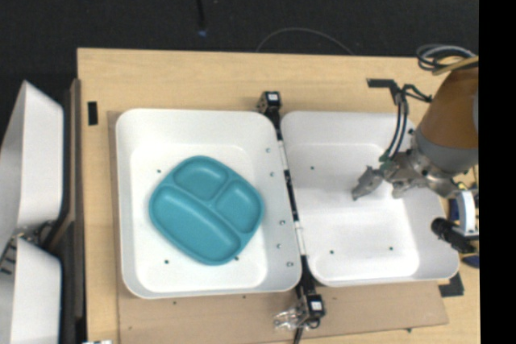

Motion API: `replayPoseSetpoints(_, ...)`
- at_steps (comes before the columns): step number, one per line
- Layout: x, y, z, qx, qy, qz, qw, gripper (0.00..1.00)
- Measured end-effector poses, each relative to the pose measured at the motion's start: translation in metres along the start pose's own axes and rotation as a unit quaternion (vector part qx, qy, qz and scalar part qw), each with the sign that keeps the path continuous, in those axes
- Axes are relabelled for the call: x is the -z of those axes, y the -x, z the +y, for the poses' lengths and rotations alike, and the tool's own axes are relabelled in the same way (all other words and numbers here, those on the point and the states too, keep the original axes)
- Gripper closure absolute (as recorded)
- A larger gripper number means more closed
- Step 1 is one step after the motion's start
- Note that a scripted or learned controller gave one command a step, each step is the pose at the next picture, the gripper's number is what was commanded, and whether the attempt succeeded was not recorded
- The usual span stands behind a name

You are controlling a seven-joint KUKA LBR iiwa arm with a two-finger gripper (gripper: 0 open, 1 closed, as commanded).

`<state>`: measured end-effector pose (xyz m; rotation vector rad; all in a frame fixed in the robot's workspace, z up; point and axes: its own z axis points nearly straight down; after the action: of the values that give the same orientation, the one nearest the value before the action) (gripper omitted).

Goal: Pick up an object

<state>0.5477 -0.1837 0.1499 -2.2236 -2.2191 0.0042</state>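
A teal divided plate (206,209) lies flat in the left bin (135,254), a little left of that bin's middle. My gripper (379,188) hangs over the right bin (355,258), near its right half, far from the plate. Its two fingers are spread apart, one finger (362,185) pointing left, and nothing sits between them. The grey arm with its orange band (451,113) comes in from the right edge.
A metal divider with clamps (287,197) runs between the two bins. Black cables (399,113) trail along the arm above the right bin. White boxes (32,173) stand at the far left of the bench.
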Motion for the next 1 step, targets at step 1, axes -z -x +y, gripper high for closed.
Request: replayPoseSetpoints(1, 0.0135, 0.0007, 0.0018, -0.001, 0.003, 0.0, 1.0, 1.0)
